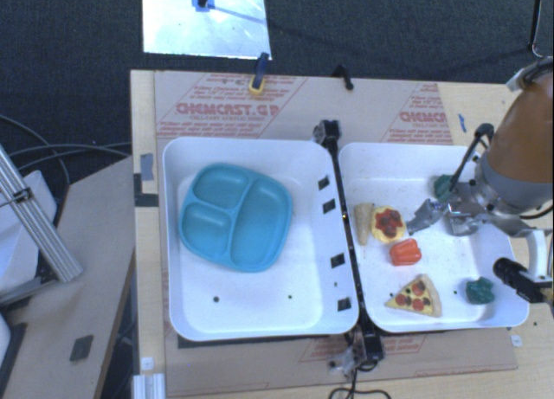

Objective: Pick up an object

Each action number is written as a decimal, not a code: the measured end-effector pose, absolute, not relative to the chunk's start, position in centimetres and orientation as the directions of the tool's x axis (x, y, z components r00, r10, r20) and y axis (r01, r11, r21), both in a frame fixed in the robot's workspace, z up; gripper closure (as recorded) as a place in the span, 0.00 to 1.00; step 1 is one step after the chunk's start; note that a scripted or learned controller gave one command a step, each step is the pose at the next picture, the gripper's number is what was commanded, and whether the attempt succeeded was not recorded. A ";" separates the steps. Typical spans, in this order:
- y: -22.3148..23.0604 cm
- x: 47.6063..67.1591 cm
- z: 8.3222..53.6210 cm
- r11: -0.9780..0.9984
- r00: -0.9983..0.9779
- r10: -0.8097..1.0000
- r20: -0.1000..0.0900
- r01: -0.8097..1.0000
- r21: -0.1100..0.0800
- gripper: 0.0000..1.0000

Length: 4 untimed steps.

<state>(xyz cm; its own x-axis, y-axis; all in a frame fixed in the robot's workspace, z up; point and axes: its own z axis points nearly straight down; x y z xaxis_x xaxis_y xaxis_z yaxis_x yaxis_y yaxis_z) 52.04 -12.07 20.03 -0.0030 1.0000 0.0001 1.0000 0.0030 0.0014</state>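
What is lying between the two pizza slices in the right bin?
In the camera view, the red pepper lies between the upper pizza slice and the lower pizza slice, on the right bin floor.

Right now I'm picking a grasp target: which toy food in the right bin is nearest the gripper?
The red pepper, just below the gripper; the pizza slice lies farther toward the bin's front edge.

Dark carpet floor (69, 34) surrounds a cardboard-topped bench (234, 99).
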 end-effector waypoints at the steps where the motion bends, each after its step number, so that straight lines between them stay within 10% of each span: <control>1: -8.1 50.8 7.9 0.006 -0.006 1.000 0.000 1.000 0.000 0.00; 3: -8.6 54.1 8.5 0.005 -0.005 1.000 0.000 1.000 0.004 0.00; 4: -17.4 53.7 8.5 -0.006 0.006 1.000 -0.005 1.000 0.003 0.00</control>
<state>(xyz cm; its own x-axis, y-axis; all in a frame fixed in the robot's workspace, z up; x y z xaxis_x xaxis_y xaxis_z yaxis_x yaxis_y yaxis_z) 53.65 -17.40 8.51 0.0056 1.0000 -0.0052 1.0000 -0.0056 0.0033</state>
